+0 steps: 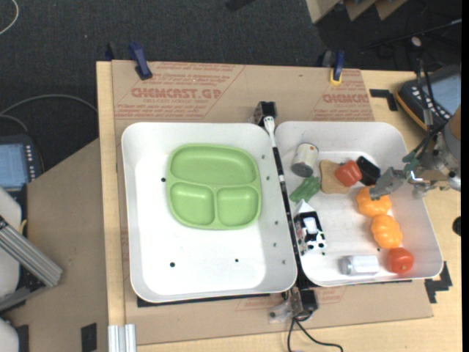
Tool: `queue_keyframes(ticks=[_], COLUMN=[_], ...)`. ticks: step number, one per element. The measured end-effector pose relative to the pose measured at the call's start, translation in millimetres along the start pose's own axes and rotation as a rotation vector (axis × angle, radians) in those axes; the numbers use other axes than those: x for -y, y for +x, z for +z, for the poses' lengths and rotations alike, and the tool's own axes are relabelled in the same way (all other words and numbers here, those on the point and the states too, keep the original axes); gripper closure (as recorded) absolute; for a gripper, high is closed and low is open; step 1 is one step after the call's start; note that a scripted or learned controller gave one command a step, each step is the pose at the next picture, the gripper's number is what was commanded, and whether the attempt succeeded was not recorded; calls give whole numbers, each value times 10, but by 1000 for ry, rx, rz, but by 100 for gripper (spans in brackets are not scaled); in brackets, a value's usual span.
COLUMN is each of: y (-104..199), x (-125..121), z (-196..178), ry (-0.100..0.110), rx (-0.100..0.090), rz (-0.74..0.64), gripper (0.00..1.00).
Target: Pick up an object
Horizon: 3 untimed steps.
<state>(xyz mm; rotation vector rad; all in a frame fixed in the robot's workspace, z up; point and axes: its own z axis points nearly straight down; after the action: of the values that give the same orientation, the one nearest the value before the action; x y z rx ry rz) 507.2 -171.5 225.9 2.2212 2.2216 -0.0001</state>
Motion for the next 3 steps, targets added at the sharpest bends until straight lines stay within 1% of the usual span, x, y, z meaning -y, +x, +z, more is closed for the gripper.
queue_keyframes(ticks=[1, 2, 3], y=[-445, -471, 246], x=[-810, -790, -1496], z=[1456, 1299, 1421], ry=[-4, -4, 33], rx=[-13, -2, 1], rz=[-5, -5, -11], gripper=[0, 100, 100])
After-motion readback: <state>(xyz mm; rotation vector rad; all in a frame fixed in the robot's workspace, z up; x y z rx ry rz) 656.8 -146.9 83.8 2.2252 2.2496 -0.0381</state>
